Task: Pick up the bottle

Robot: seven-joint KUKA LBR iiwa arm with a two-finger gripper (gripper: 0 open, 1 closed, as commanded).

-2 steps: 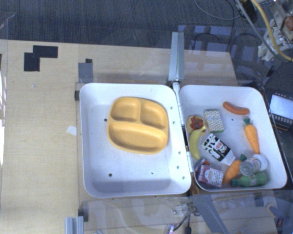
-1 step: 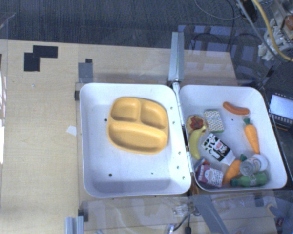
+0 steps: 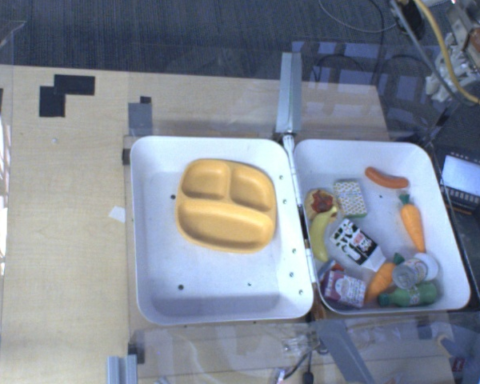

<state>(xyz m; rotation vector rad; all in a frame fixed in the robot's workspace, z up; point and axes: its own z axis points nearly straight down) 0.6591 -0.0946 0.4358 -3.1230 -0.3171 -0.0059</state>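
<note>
I see the arm's gripper (image 3: 464,34) up at the far right corner of the view, off past the worktop's (image 3: 64,238) far edge, well away from both bins; from here I cannot tell whether it is open or closed.

The left bin (image 3: 152,294) carries a yellow divided plate (image 3: 226,204).

The right bin (image 3: 432,162) holds the clutter. The bottle (image 3: 410,296), green and lying on its side, sits along the bin's near wall, close to the near right corner, with a silvery round can (image 3: 416,270) just beside it. Nearby are two carrots (image 3: 413,224), a sausage (image 3: 386,178), a banana (image 3: 320,238) and a black-and-white carton (image 3: 356,242).
</note>
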